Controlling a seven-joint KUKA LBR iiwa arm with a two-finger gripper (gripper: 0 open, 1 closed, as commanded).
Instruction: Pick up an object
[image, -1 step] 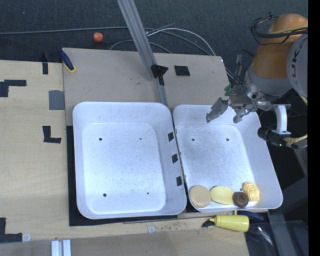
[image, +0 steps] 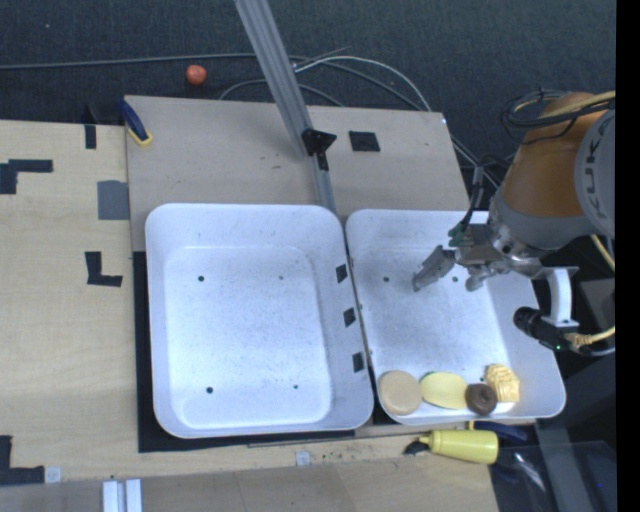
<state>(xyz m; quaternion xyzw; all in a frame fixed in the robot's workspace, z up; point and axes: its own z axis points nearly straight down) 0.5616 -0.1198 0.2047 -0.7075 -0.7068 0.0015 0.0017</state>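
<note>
While the claw (image: 452, 271) hangs spread and empty over the right bin (image: 400, 240), four small objects lie clustered along its near edge: tan disc (image: 399, 392), yellow piece (image: 442, 390), brown knob (image: 481, 399), yellow block (image: 502, 381). Step: approach. Next: travel toward cluster, descend on one.

Very little can be read here. The one piece of lettering sits on the grey casing of the robot arm (image: 590, 170) at the right edge of the scene, just below its orange band: dark capital letters running vertically, which look like "KU", probably the start of the maker's name, with the remainder cut off by the frame. The black squares and angled strips of tape (image: 97, 268) on the table (image: 60, 330) at the left carry no characters, and no label on the yellow tool (image: 462, 445) near the front can be made out.
</note>
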